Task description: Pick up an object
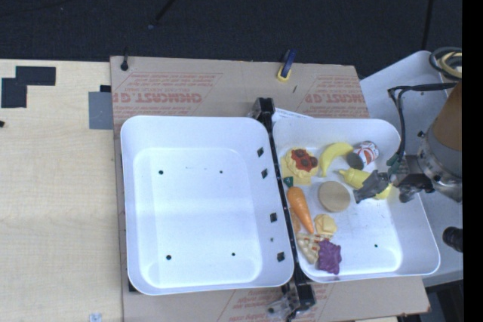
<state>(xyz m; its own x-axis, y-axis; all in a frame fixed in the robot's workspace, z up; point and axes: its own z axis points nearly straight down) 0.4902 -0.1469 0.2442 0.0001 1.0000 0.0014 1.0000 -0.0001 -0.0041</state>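
Two white bins sit side by side on a cardboard sheet (226, 90) in the lower centre of the frame. The left bin (196, 207) shows bare white floor w/ a few small dark dots. The right bin (411, 253) carries all the toy food, bunched in its left and upper part.

Items in right bin, top to bottom: a red-and-white can (366, 154) at upper right of the cluster; a banana (334, 155) just left of it; a yellow piece w/ red topping (301, 164) near the bin's upper left; a yellow squeeze bottle (356, 178) below the banana; a tan round disc (333, 197) just under that; an orange carrot (299, 209) along the left wall, tilted; a small pale yellow piece (325, 225) below the disc; a waffle-like tan piece (308, 244) and a purple grape bunch (329, 257) at the lower left corner, touching each other.

Arm comes in from right edge of the frame, approx mid-height. Gripper (375, 186) is low over the right bin, just right of the disc and touching or overlapping the yellow bottle's right end. The fingers look dark and slightly parted, but can't tell if anything is actually between them; nothing looks lifted.

A blue-and-yellow clamp (286, 65) sits at the cardboard's top edge; pale wood bench (53, 200) fills the left of the frame.
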